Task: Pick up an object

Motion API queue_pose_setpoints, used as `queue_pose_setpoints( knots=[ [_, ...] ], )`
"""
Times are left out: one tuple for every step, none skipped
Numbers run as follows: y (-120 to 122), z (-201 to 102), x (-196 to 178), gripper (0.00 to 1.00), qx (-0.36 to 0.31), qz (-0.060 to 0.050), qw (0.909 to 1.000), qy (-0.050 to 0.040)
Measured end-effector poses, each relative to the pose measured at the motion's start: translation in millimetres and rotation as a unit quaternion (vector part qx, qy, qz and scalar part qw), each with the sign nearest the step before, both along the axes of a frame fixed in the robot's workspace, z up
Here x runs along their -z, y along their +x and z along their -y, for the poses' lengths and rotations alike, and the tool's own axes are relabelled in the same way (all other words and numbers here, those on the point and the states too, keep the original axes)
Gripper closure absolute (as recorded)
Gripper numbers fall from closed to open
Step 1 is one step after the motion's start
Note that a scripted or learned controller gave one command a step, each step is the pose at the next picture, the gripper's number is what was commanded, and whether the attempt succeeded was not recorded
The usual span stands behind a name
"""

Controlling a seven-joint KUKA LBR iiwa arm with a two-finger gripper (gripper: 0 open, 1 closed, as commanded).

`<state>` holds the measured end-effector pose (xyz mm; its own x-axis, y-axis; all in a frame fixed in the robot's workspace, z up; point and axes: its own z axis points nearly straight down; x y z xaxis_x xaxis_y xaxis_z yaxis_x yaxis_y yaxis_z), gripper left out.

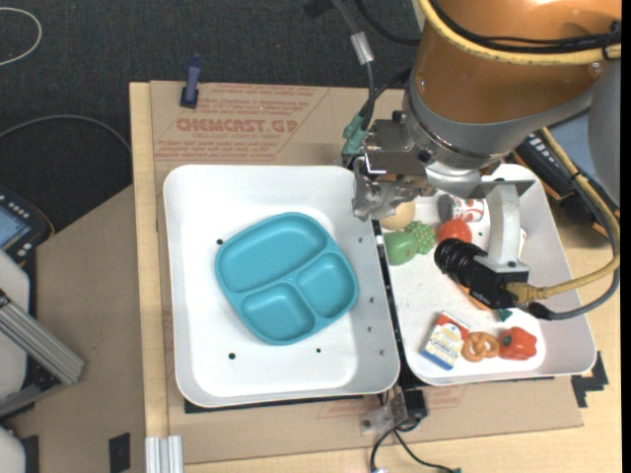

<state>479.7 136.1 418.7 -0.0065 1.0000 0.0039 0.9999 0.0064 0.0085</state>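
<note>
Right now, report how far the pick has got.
Done: the arm has reached over the right bin, its wrist above the green toy and red piece at the back. In hand: nothing visibly lifted; the jaws are hidden. Left: grasp and raise an object. The teal tray sits in the left bin.

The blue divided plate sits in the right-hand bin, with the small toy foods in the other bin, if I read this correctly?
Not quite: the camera view shows the blue divided plate in the left-hand bin. The small toy foods, such as the green one and the pretzel, lie in the other bin.
</note>
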Motion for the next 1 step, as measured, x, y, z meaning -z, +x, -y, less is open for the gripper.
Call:
queue_pose_setpoints(
  knots=[
    [-1.6,-29.2,91.1,1.0,0.002,-0.009,0.9999,-0.0032]
  ],
)
